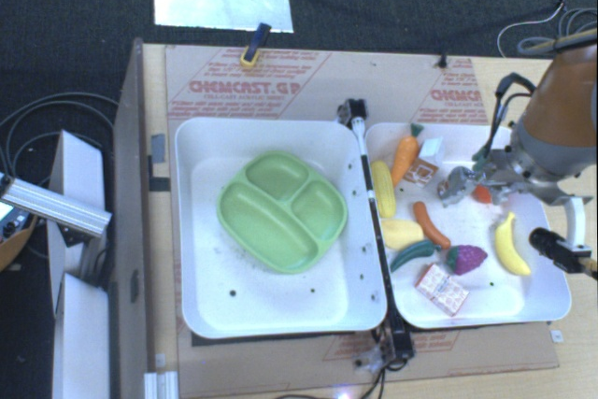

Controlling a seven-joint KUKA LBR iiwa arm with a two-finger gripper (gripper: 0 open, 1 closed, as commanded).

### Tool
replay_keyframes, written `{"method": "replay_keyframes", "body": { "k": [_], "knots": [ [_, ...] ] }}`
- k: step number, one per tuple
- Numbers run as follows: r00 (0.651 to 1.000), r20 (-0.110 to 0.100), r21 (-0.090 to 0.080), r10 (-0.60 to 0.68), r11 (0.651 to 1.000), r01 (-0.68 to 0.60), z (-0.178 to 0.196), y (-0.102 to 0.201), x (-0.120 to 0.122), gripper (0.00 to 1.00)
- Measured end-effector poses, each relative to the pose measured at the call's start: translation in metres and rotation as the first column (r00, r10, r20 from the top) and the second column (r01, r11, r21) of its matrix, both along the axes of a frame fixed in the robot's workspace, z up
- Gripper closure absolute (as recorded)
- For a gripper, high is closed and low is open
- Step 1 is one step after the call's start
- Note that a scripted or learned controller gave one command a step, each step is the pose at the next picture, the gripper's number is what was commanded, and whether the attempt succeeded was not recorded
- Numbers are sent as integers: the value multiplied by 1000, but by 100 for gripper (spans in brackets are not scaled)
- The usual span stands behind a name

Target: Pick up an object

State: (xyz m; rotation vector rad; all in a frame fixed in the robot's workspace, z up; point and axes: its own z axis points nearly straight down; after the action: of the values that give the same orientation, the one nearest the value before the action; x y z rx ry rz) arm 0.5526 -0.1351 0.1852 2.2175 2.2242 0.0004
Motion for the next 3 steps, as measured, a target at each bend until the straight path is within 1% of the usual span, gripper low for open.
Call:
{"method": "replay_keyframes", "body": {
  "k": [1,2,3],
  "knots": [
    [1000,-2,1,-3,1000,3,-101,9,-13,0],
    [1000,5,-2,1,1000,-1,-100,-13,30,0],
    [1000,5,0,1,1000,-1,-90,-12,29,100]
  ]
}}
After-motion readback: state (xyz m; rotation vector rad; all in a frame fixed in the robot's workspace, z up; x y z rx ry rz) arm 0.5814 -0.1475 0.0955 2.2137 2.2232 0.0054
